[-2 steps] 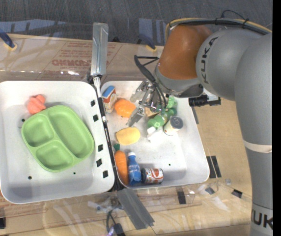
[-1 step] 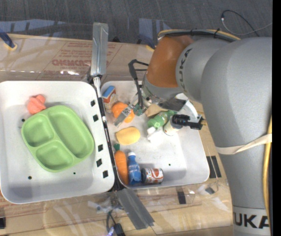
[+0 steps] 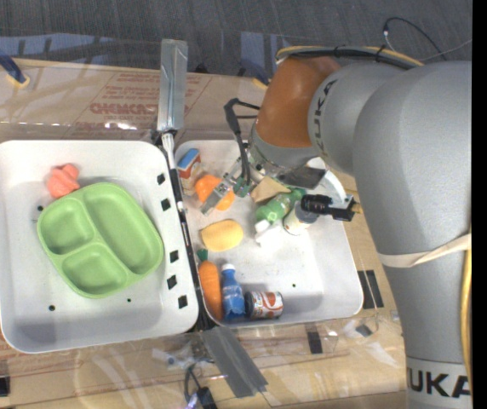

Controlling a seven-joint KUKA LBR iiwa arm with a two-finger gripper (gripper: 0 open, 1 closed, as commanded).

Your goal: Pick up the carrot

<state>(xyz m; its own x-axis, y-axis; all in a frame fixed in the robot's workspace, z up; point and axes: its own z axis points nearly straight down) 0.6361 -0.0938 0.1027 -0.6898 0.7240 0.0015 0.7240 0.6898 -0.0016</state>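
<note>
An orange, elongated carrot (image 3: 209, 285) lies along the left wall of the right bin (image 3: 333, 267), near its front corner. It rests against a blue bottle (image 3: 232, 296). My gripper (image 3: 226, 192) is low at the back left of the right bin, well behind the carrot. Its tip sits right beside a smaller orange item (image 3: 205, 186). The grey arm and its orange band (image 3: 290, 100) cover the back right of that bin.
The right bin also holds a small carton (image 3: 188, 160), a yellow rounded item (image 3: 222, 234), a green bottle (image 3: 273, 211) and a can (image 3: 266, 305). In the left bin lie a green divided plate (image 3: 99, 239) and a pink-orange toy (image 3: 63, 179).
</note>
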